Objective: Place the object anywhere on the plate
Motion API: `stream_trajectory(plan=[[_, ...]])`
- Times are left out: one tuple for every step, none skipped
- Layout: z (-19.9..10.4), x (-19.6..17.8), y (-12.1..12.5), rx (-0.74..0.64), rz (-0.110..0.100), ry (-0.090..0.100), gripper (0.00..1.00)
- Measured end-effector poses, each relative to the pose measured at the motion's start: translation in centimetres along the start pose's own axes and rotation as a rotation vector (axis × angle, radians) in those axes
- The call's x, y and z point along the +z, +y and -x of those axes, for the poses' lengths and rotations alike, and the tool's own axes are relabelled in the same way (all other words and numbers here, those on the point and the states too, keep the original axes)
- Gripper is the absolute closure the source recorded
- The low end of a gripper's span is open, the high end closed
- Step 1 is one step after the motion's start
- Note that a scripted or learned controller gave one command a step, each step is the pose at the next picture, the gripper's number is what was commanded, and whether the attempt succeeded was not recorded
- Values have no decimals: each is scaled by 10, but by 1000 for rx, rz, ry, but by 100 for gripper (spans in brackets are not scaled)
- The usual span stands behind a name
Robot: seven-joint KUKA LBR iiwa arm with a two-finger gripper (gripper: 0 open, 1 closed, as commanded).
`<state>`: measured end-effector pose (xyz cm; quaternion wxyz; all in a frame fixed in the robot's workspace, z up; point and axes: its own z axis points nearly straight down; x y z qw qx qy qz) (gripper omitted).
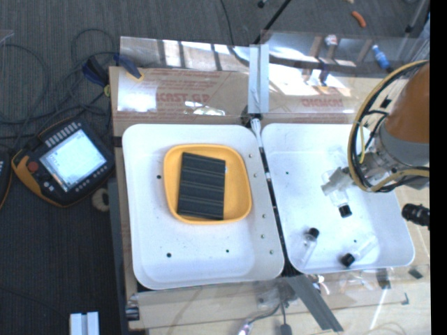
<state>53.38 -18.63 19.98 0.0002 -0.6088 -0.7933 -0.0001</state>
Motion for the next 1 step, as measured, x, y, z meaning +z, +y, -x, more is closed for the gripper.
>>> stream_trajectory(plan=[[0,0,0,0,0,0,0]])
